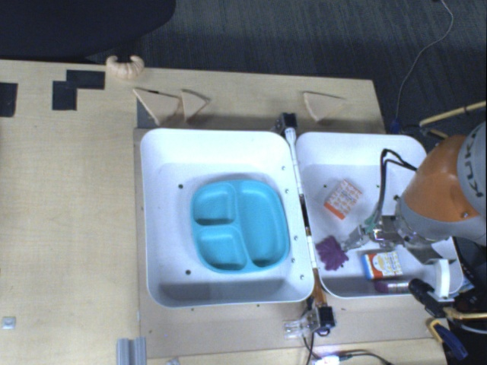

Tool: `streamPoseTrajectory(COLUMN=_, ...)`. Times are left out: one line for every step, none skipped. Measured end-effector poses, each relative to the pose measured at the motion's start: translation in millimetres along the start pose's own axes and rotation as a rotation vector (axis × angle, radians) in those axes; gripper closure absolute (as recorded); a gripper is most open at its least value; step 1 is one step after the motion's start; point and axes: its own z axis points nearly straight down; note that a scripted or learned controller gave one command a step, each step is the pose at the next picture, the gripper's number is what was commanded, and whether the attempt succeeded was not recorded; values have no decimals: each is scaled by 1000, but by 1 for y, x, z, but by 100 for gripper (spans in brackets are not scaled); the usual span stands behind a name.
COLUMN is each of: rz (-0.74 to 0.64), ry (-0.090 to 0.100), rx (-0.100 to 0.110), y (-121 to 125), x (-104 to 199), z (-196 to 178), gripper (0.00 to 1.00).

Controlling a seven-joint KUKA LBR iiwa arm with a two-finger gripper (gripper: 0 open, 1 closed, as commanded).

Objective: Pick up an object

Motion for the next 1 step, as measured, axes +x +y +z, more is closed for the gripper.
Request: streamPoseTrajectory(rz=-2, ry=0, rx=-6, y=2, x=0, z=-12, gripper=100)
